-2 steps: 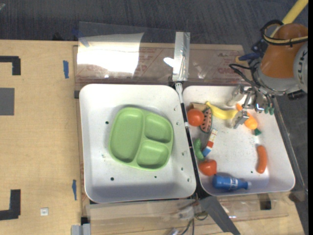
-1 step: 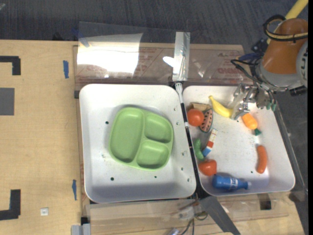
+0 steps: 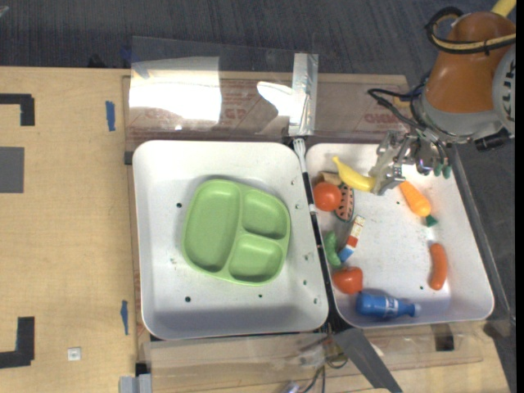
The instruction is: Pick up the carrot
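Carrot (image 3: 415, 199) first: small orange toy with a green stub at its lower end, lying in the right bin, upper-right part, clear of its neighbours

Left bin (image 3: 155, 244) holds a green divided plate (image 3: 237, 230) at its centre

Right bin (image 3: 471, 301) carries the clutter: banana (image 3: 353, 175) at 10 o'clock of the bin floor, tomato (image 3: 327, 196) just below it, a second red fruit (image 3: 348, 280) low near the divider, blue bottle (image 3: 385, 305) at 6 o'clock, sausage (image 3: 438, 266) at 4 o'clock

Arm enters from 1 o'clock; gripper (image 3: 390, 169) hangs over the bin's top edge, metal fingers pointing down, nothing seen between them; how far apart they stand I cannot tell

Key relation: carrot lies just at 4 o'clock of the gripper, near but not touching. Its long axis runs 10 to 4 o'clock, tip toward the fingers, green end away. Judgement: a short shift toward 4 o'clock, fingers closing across the short width, should be what the grasp needs
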### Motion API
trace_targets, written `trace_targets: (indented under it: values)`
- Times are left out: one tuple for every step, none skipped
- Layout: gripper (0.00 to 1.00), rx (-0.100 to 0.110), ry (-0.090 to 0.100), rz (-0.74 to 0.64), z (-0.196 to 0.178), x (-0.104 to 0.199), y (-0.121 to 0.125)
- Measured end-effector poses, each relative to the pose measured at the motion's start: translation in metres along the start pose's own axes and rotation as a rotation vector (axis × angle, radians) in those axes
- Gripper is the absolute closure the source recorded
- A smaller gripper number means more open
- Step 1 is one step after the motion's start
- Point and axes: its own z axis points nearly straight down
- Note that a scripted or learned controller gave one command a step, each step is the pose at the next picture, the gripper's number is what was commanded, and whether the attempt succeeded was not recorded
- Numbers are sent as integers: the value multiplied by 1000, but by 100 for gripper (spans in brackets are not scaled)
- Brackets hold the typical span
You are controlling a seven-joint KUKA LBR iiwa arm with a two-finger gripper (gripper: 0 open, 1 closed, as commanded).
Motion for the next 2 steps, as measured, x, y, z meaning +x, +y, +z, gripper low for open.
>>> trace_targets:
  values:
    - [100,1,0,-61,64,-11,-52]
    - [100,2,-2,80,-7,11,-33]
